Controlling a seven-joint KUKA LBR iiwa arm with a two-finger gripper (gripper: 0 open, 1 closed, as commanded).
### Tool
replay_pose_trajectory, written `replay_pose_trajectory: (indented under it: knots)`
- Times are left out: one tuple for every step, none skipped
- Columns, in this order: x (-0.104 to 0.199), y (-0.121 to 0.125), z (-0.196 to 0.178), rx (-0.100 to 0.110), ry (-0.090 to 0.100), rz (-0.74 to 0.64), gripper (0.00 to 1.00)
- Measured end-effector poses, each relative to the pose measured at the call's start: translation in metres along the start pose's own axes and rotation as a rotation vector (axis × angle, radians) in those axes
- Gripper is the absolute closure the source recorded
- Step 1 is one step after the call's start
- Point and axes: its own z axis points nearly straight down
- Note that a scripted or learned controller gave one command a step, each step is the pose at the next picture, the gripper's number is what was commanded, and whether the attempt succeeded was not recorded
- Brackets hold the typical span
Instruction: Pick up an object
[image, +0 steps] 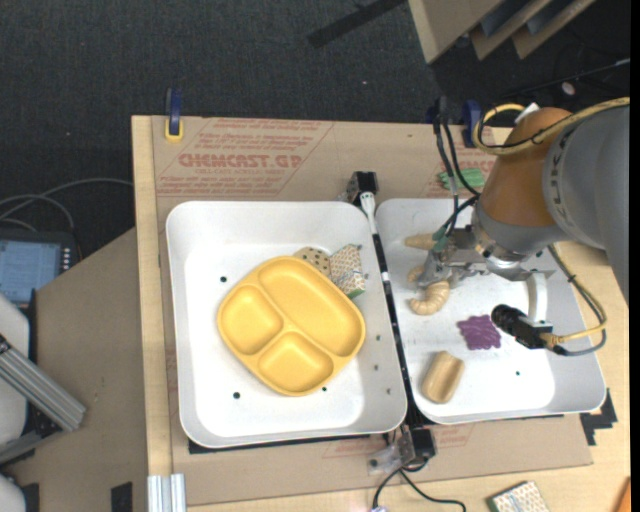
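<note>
Two white bins, the arm low over the right one.

The left bin (190, 330) holds a yellow divided plate (290, 325) partly covering a patterned piece (338, 262). The right bin (570, 390) holds a tan curved piece (433, 298) just under the gripper (440, 268), a purple piece (479, 332), a tan cylinder (442, 377) and a pale piece (420, 241). I cannot tell how the claw stands; the wrist hides it.

A flat, tan wooden bench (250, 150) carries two shallow white plastic bins — left (190, 330), right (560, 385) — side by side, touching.

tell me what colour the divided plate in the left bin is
Yellow: the divided plate shows plainly in the camera view.
</note>
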Motion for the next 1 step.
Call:
replay_pose_trajectory:
  knots:
    - [0.0837, 0.0075, -0.0953, -0.014, -0.001, -0.006, 1.0]
